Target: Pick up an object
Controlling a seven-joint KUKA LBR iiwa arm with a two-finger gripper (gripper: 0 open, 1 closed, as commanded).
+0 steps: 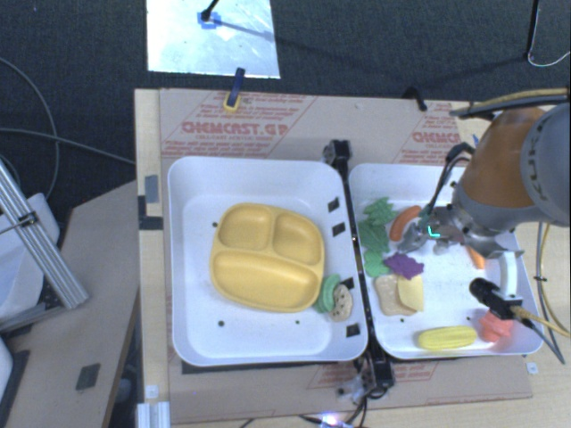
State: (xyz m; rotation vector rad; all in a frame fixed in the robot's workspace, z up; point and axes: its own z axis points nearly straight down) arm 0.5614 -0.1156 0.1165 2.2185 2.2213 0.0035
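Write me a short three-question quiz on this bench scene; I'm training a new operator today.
1. True or false: the yellow tray lies in the left bin.
2. Which item lies nearest the right bin's front edge? A) purple piece B) yellow banana C) green leaf
3. Fill in: the end effector hovers over the ____ bin.

Key: 1 true; 2 B; 3 right.

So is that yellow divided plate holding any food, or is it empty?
Empty. The yellow plate in the left bin shows three bare compartments. A small green and tan piece lies just off its lower right rim.
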